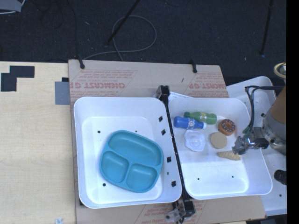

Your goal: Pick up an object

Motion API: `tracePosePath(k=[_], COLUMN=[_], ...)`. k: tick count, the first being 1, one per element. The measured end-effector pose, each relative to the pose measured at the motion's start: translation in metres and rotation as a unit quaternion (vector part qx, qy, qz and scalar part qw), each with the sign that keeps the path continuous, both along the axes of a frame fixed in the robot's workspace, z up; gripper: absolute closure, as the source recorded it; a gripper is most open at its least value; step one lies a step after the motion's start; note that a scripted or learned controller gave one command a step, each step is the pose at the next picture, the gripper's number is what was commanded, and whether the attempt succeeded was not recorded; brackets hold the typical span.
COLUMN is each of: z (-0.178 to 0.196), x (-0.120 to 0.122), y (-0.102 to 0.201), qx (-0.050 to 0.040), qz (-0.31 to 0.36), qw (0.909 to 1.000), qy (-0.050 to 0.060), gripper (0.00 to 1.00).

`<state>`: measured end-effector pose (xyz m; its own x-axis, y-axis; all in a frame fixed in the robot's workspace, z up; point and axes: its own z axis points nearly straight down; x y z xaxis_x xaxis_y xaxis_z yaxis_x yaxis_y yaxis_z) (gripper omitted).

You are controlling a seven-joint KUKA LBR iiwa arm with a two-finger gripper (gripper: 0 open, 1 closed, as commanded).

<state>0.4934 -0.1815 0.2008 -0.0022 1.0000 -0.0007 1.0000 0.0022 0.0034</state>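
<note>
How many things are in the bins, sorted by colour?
Blue: 2, the divided plate and the blue bottle
Green: 1, the green bottle
Brown or tan: 3, the doughnut, the round tan piece, the long tan piece
Clear: 1, the clear cup
Total: 7

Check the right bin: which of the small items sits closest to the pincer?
The pale, elongated tan piece at the right bin's right side, just left of the pincer. The round tan disc, brown doughnut-like ring and both bottles lie farther off.
</note>
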Motion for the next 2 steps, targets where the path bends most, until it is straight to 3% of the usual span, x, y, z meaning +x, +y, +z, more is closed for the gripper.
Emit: tracePosePath(k=[1,2], z=[0.044,0.031], x=[0.001,0.002], y=[-0.001,0.05], qx=[-0.0001,0.0018], qz=[0.0,0.001], qw=[1.0,1.0], qy=[0.0,0.003], gripper=[1.0,1.0])
